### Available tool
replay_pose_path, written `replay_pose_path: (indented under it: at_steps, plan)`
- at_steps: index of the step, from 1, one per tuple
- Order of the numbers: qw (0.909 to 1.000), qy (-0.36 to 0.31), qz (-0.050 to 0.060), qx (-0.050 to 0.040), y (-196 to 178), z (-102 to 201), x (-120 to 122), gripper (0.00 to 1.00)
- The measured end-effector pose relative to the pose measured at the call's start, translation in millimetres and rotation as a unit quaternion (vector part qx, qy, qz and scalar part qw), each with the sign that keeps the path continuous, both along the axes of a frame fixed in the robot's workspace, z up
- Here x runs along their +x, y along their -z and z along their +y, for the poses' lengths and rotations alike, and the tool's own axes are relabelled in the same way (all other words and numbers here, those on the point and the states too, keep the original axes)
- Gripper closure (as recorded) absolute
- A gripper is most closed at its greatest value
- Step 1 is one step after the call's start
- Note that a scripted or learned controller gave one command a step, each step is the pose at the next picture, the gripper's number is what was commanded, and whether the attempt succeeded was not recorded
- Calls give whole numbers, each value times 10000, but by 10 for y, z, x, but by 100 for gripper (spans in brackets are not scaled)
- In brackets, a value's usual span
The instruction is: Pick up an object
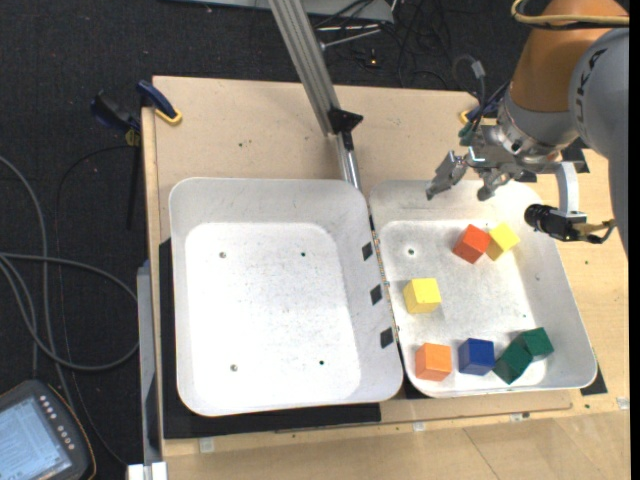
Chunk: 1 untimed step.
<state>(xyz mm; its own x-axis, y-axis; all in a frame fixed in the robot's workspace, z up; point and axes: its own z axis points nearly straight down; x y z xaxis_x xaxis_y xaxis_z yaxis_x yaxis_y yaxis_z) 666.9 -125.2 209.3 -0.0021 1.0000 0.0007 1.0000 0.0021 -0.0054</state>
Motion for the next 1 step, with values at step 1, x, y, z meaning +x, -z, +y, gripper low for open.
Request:
replay_pose_path:
  at_steps: [1]
  plan:
    - [10000, -5, -18, -7, -30, 0, 5, 0]
